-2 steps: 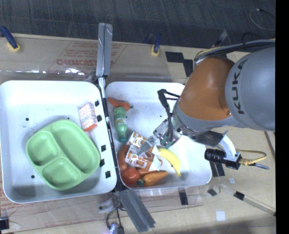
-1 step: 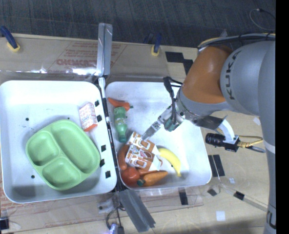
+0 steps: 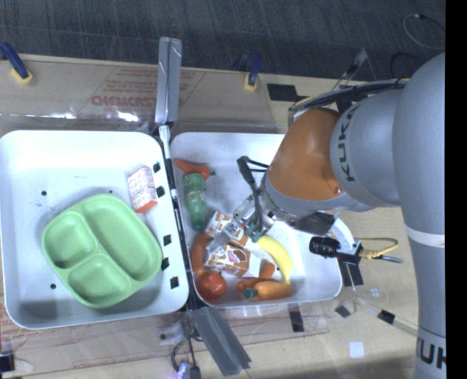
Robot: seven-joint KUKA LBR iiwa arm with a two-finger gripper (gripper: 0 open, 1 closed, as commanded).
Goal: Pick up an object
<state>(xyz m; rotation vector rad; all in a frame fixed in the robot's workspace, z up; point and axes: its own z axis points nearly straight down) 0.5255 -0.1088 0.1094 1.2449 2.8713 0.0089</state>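
Rightward, one banana [image 3: 278, 257], one tomato [image 3: 211, 285], one bottle [image 3: 196, 196]; pincer [image 3: 252, 221] state unclear.

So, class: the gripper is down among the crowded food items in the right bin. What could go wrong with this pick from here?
1. Clutter: the gripper sits over a snack packet packed against the banana and tomato, so it might shove or snag neighbours.
2. The crinkly packet could slip free.
3. The green bottle lies close by and may be knocked.
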